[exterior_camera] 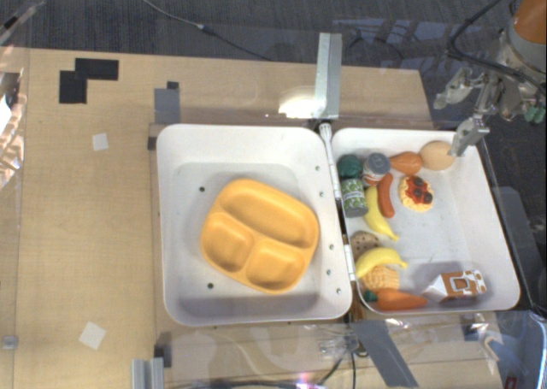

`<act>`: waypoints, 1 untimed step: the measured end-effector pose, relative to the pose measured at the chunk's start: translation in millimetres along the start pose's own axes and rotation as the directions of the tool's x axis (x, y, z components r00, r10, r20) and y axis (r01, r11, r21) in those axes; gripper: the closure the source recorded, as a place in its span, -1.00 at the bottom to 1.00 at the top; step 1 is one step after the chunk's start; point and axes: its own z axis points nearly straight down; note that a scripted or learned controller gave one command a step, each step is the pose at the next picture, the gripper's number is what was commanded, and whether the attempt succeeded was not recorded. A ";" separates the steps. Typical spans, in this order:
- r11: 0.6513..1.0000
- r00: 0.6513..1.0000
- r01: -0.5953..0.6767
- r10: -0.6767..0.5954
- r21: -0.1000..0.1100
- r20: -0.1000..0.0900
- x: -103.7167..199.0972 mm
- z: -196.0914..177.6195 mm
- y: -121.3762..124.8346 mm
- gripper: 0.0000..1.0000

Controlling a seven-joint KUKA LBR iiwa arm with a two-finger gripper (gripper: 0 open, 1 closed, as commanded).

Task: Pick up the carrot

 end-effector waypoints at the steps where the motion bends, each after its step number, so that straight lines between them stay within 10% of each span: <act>1: 0.999 0.999 0.038 -0.038 -0.003 -0.009 23.9 101.2 -3.6 -1.00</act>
